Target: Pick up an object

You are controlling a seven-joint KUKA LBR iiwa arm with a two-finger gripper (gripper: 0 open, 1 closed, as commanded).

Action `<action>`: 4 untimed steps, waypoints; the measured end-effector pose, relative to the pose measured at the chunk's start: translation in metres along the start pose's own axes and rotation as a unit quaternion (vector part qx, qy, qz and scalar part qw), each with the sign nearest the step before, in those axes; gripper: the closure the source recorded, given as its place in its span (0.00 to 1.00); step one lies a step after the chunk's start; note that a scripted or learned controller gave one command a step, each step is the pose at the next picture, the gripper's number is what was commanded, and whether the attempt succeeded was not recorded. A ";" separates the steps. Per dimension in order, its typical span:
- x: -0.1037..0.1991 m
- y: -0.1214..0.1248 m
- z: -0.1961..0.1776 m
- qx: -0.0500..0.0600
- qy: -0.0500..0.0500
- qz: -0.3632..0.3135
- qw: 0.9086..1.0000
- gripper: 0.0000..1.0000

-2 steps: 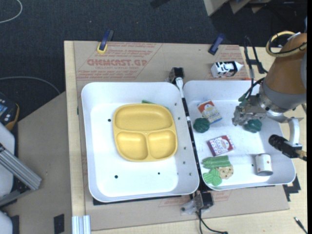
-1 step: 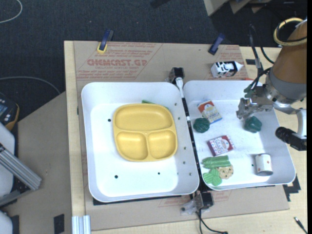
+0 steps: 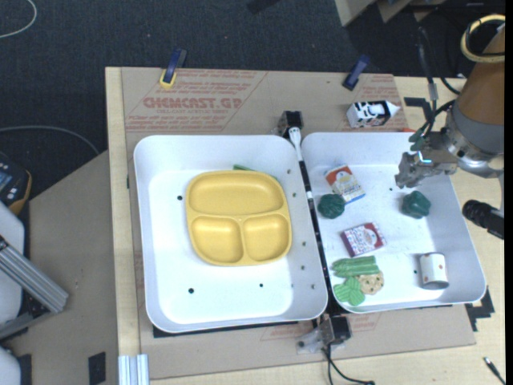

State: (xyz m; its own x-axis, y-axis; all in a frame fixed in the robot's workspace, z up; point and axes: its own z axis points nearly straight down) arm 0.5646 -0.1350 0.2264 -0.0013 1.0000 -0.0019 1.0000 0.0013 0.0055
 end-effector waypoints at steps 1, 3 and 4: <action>0.050 0.007 -0.003 0.001 0.001 -0.001 1.000 1.00; 0.069 0.020 -0.008 0.003 0.001 0.000 1.000 1.00; 0.066 0.028 -0.006 0.001 0.000 0.000 1.000 1.00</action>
State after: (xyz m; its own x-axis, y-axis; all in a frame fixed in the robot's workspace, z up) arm 0.5921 -0.0689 0.2322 -0.0014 1.0000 -0.0010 1.0000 0.0014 0.0030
